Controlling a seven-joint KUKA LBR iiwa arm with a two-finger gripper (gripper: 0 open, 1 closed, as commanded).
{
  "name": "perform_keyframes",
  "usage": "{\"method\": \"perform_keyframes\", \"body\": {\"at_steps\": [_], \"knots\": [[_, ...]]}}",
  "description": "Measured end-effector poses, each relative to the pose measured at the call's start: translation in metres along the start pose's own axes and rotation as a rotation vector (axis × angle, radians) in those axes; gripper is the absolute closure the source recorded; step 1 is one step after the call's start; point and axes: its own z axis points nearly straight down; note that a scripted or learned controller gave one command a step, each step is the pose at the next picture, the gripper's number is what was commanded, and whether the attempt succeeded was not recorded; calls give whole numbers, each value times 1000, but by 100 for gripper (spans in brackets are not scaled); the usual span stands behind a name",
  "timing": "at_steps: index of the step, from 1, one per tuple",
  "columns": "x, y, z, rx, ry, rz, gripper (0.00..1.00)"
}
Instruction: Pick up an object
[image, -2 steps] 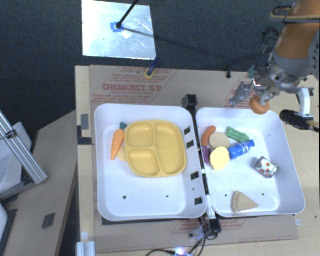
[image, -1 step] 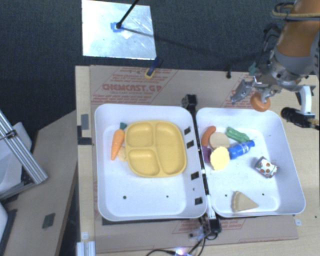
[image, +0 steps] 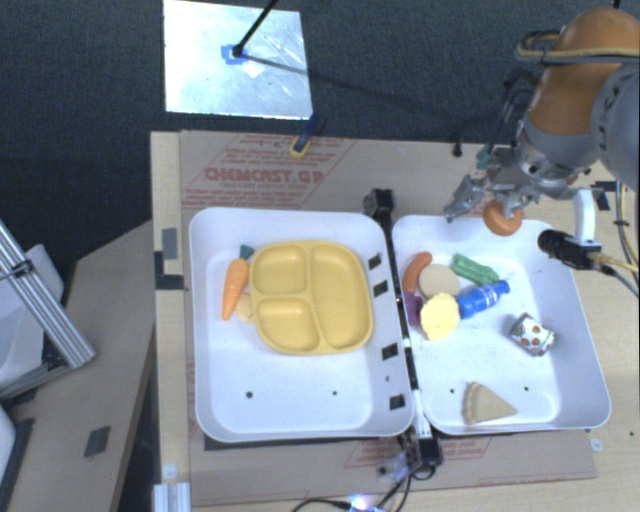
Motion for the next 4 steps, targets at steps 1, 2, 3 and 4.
{"method": "perform_keyframes", "body": {"at_steps": [1,2,3,4], "knots": [[10,-3,50,1,0,0,0],[12,4,109,3,0,-1,0],[10,3,127,10,-1,6,0],[7,4,116,10,-7,5,100]]}}
